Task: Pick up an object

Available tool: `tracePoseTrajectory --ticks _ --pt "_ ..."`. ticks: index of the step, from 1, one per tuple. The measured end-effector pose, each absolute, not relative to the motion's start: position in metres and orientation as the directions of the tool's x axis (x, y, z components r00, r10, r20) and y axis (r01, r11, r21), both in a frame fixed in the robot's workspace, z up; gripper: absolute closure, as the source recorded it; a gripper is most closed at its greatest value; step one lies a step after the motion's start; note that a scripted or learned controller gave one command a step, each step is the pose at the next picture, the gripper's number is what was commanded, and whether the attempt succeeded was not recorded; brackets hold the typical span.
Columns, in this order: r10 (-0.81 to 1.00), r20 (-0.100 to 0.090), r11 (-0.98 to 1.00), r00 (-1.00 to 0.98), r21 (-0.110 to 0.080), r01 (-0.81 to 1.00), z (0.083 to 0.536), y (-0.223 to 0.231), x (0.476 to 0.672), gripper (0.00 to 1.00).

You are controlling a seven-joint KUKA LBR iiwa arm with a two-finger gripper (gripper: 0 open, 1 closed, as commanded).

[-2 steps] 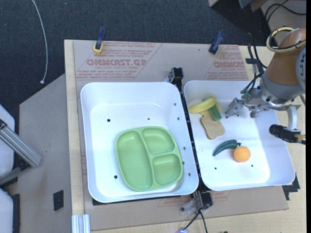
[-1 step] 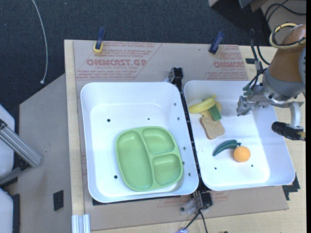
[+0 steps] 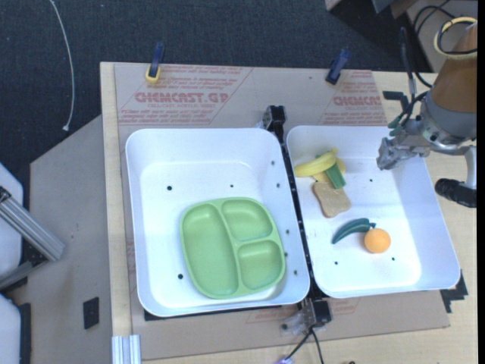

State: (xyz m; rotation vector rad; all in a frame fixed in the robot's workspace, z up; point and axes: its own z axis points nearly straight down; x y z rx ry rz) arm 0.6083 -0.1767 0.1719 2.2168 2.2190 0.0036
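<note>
Hangs at the 1 o'clock corner of the right bin (image 3: 424, 279), this gripper (image 3: 394, 156), low over bare white floor. Open or closed: cannot tell from this slant. Carries nothing that can be made out beneath it.

Reaches in from 3 o'clock on the grey arm (image 3: 447, 123), which probably explains the entry at that near corner rather than across the bin.

Out from the gripper at 9 o'clock: a yellow banana (image 3: 315, 165) touching a green block (image 3: 334, 177), and just below them a tan slice (image 3: 331, 200). Bunched tight against the bin's 10 o'clock side, so likely awkward to separate in one grab.

Toward 7 o'clock, well apart from that cluster: a teal curved piece (image 3: 352, 230) lying just beside an orange ball (image 3: 377, 240), probably rolled to rest there. Seems the easier candidate, with free floor around most of it.

Farther out at 9 o'clock, in the left bin (image 3: 151, 203): a green divided plate (image 3: 231, 245), lying flat. Judged as no pick made yet; calls for a sideways shift before any descent.
</note>
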Motion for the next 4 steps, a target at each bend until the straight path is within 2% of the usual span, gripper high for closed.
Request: tracePoseTrajectory --ticks 1,2,3,4 --pt "1.0 -0.002 0.001 -0.001 0.005 1.0 0.205 -0.177 0.609 1.0" --pt "1.0 0.001 0.004 -0.004 -0.002 1.0 0.199 -0.129 0.61 1.0" --pt "1.0 0.002 0.005 -0.005 -0.003 1.0 0.199 -0.074 0.6 1.0" --pt "1.0 0.001 0.006 -0.006 -0.001 1.0 0.196 -0.016 0.607 1.0"
